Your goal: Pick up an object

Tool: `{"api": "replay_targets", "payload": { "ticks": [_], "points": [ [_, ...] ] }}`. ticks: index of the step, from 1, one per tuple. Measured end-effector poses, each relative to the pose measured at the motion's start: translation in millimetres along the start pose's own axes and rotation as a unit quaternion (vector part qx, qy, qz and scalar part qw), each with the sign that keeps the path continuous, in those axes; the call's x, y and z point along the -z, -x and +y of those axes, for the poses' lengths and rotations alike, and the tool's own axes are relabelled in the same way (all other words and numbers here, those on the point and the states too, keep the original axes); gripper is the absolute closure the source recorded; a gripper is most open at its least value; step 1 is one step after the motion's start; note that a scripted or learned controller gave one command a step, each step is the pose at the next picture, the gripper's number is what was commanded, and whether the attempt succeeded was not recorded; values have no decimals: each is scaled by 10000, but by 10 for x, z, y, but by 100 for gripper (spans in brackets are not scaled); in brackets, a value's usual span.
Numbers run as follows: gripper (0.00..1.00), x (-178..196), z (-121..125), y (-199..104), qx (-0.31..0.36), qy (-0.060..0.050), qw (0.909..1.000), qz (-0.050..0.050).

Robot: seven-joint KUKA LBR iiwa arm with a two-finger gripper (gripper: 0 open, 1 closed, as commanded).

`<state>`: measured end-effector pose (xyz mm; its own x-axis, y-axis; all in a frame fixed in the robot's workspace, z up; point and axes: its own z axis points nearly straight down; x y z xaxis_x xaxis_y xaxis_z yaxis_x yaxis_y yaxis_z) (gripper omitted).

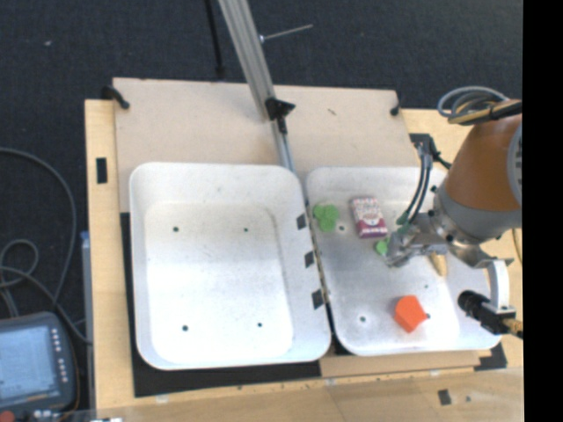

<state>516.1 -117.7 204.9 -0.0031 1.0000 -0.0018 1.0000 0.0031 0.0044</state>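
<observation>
My gripper point(398, 255) hangs low over the middle of the right bin point(352, 323), reaching in from the right under the orange wrist band. A small green thing point(382, 247) lies right at its fingertips, partly hidden by them. A pink and white box point(369, 216) sits just up and left of the gripper. A green piece point(326, 217) lies near the bin's left wall. An orange block point(409, 313) rests toward the front of the bin, apart from the gripper.
The left bin point(220, 266) stands beside the right one. A slanted aluminium pole point(251, 55) comes down to the back edge between the bins. A pendant with a screen point(31, 363) lies at the lower left.
</observation>
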Motion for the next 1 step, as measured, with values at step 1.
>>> {"api": "replay_targets", "payload": {
  "ticks": [1],
  "points": [
    [100, 461, 22, 14, 4, 10, 10000, -1]
  ]
}}
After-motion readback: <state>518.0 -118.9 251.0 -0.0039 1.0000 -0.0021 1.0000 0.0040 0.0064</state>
